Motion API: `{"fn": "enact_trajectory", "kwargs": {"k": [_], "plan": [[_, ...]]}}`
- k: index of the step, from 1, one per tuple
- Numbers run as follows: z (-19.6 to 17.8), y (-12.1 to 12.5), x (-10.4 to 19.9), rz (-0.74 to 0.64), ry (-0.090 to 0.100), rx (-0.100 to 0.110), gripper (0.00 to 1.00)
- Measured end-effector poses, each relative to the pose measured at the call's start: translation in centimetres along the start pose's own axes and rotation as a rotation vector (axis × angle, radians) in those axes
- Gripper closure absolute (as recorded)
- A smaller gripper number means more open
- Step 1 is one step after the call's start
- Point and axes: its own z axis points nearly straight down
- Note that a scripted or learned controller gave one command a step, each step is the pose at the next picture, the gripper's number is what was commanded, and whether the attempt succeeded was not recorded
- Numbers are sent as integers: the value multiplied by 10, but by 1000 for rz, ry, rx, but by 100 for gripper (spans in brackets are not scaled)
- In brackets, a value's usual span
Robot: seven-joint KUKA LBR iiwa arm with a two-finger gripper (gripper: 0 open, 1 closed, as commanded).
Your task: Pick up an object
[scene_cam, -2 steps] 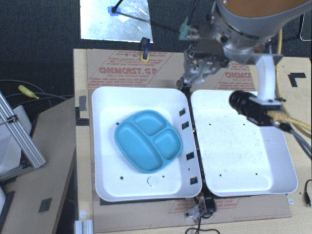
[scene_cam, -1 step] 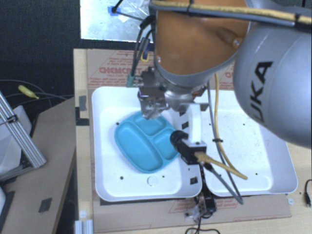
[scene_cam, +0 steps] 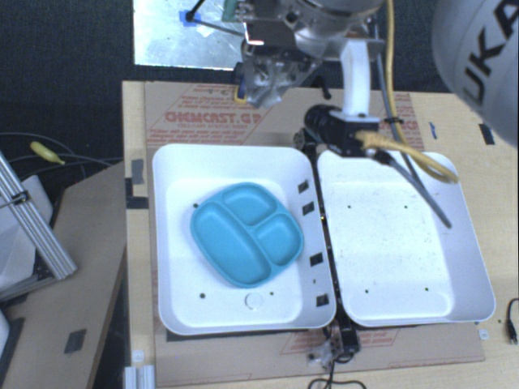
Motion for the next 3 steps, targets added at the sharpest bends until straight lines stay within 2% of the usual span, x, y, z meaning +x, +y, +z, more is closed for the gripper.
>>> {"fn": "enact_trajectory", "kwargs": {"k": [1,2,3], "plan": [[6,-50,-20,-1,-5,16,100],[17,-48,-53,8,-7,16,100],[137,-47,-105,12,-11,26,100]]}}
